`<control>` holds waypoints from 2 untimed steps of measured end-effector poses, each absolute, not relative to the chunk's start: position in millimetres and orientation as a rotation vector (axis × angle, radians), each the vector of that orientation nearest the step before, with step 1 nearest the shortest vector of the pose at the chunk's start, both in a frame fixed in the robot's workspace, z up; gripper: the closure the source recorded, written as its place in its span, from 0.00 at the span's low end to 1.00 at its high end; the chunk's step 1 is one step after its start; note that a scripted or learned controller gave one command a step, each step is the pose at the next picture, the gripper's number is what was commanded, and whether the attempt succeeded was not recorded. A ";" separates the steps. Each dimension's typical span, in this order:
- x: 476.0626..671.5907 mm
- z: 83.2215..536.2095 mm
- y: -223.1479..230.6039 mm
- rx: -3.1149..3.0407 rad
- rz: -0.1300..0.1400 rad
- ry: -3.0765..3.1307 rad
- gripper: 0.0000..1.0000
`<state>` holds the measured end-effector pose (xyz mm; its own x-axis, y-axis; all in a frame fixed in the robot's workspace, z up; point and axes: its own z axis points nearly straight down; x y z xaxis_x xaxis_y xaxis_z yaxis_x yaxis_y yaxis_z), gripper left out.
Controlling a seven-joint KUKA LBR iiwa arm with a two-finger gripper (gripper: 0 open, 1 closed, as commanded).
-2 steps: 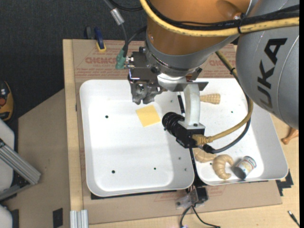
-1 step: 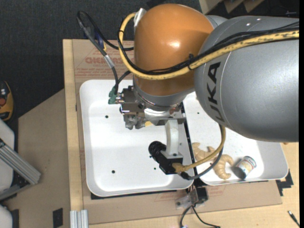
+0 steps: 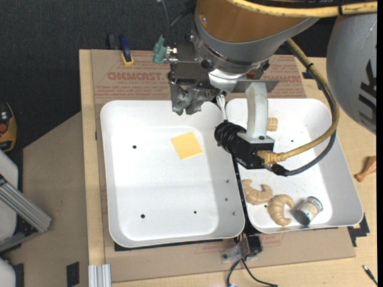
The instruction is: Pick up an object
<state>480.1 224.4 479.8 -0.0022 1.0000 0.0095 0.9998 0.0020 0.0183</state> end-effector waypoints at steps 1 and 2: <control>477.5 332.4 224.0 2.227 -0.023 2.223 1.00; 489.6 507.5 224.2 2.214 0.032 2.218 1.00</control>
